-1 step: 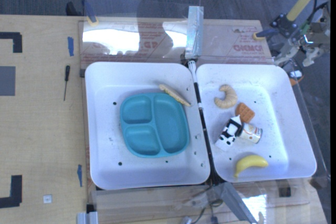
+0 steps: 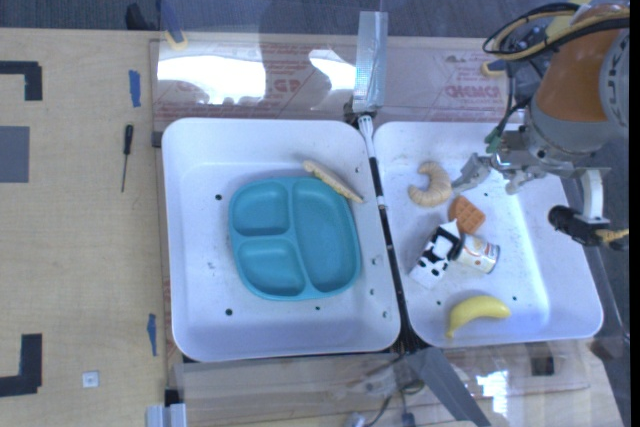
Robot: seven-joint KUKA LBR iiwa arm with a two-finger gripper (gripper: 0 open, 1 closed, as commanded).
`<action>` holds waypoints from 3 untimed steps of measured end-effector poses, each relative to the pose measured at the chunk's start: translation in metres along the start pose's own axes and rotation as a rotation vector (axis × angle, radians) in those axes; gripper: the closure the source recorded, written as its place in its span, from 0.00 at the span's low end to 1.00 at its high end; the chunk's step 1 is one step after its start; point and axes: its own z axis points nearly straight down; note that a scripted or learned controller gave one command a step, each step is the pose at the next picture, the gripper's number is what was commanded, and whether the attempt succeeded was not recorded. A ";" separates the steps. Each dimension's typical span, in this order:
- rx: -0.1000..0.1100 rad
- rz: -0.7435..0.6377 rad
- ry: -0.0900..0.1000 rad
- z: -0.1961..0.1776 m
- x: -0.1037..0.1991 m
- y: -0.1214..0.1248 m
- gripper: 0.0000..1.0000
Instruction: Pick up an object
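Divided tray [image 2: 295,237] in left bin [image 2: 190,215], banana [image 2: 476,312] in right bin [image 2: 560,305]

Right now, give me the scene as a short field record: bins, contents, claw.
left bin: teal divided plate; thin tan stick at the plate's upper edge
right bin: croissant, orange cracker, black-and-white cow-print carton, small can, banana
claw: over the right bin's upper part, beside the croissant, nothing visibly held
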 end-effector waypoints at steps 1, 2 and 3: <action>-0.030 0.004 -0.008 0.041 0.056 -0.031 0.00; -0.041 0.007 -0.013 0.027 0.054 -0.028 1.00; -0.038 0.007 -0.012 0.029 0.054 -0.029 0.00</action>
